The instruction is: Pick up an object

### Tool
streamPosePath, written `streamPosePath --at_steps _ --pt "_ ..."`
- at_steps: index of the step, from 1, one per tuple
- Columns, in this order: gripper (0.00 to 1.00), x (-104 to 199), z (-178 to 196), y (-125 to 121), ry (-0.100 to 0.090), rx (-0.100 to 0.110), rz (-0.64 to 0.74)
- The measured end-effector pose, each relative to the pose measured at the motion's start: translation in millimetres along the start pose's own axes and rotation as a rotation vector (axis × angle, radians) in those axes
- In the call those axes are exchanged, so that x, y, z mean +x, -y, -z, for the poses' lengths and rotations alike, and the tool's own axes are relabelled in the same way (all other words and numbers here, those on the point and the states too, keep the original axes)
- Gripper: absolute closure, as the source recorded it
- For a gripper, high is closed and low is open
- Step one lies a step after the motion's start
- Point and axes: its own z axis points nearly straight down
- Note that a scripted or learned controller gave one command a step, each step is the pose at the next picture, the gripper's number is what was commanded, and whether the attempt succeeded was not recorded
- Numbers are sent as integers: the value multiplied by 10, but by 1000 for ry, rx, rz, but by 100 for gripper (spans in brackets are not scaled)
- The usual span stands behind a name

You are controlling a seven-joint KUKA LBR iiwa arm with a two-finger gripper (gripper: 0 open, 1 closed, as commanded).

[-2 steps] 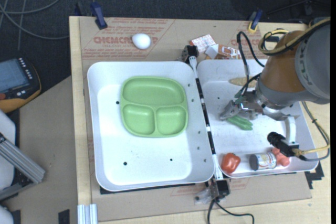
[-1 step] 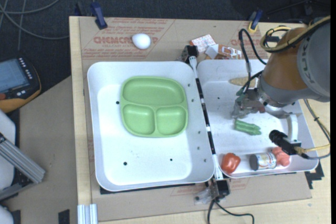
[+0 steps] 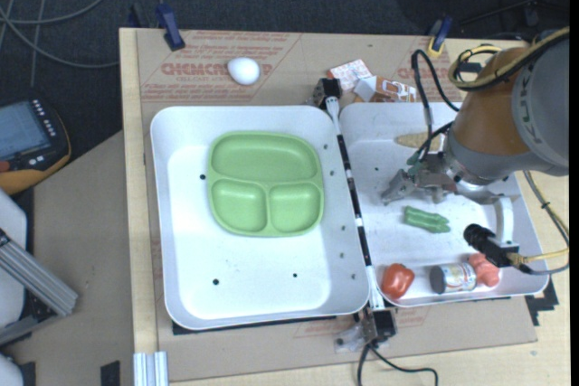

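Left white bin [image 3: 181, 221]: open floor around green three-compartment plastic tray [image 3: 266, 182] | Right white bin [image 3: 380, 136]: crowded near edge — red round object [image 3: 396, 280], small bottle [image 3: 460, 276], green pod-shaped piece [image 3: 425, 219]; grey arm [image 3: 507, 117] overhangs right side

Arm [image 3: 507, 117] low, jaws spread.

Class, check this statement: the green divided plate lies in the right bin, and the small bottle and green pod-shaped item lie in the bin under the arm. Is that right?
One detail is wrong. The camera view shows the green divided plate in the left bin, not the right. The small bottle and green pod-shaped item do lie in the right bin, under the arm.
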Motion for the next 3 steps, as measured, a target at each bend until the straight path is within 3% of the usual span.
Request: streamPosePath --at_steps 1,2,3 --pt "0 2 -101 445 -1 3 0" --pt "100 4 -1 439 0 0 -1" --pt "100 786 922 54 -2 -5 6"
